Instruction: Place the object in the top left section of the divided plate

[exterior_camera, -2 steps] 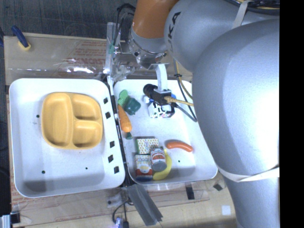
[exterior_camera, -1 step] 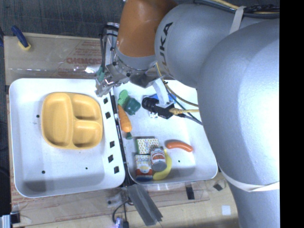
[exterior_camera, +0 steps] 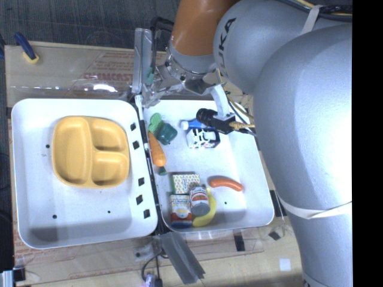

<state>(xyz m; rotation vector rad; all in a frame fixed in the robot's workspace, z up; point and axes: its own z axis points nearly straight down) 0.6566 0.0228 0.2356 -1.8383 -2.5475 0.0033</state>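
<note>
Inside left bin (exterior_camera: 36, 220), glossy yellow divided plate (exterior_camera: 91, 150)

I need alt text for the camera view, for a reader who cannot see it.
A grey robot arm reaches from the right over two white bins. The left bin holds a yellow divided plate; the right bin holds a toy carrot, a hot dog, a banana and other small items.

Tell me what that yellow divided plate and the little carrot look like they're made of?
The divided plate looks like moulded plastic: one even yellow, rounded rims, a soft matte sheen. The carrot seems a toy, probably plastic or rubber: flat uniform orange, smooth skin and a solid green tip, though the picture is too coarse to be sure.
</note>
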